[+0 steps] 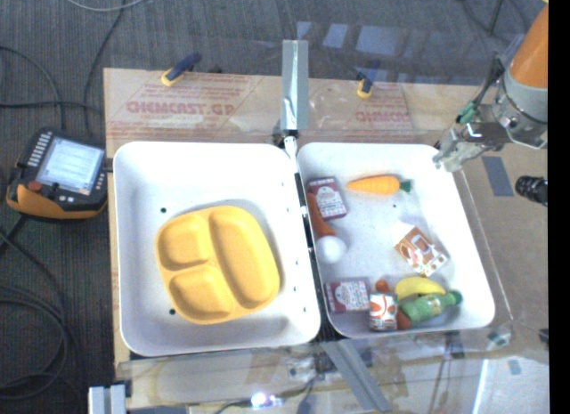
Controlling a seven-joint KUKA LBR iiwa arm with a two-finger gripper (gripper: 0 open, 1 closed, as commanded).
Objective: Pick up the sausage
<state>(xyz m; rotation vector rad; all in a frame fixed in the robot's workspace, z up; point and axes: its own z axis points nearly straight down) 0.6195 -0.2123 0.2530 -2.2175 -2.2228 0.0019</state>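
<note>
Nearest, at the left, a yellow divided tray (pixel 216 263) lies in the left bin (pixel 134 225) on the bench. Across the middle wall, in the right bin (pixel 476 288), the reddish-brown sausage (pixel 318 224) lies along the left wall, its upper end under a dark red packet (pixel 327 198) and a white ball (pixel 331 247) just beside its lower end, with a carrot (pixel 375 185) further right. At the far right the gripper (pixel 452 151) hangs over that bin's upper right corner, well apart from the sausage; whether it is open or closed cannot be told.
</note>
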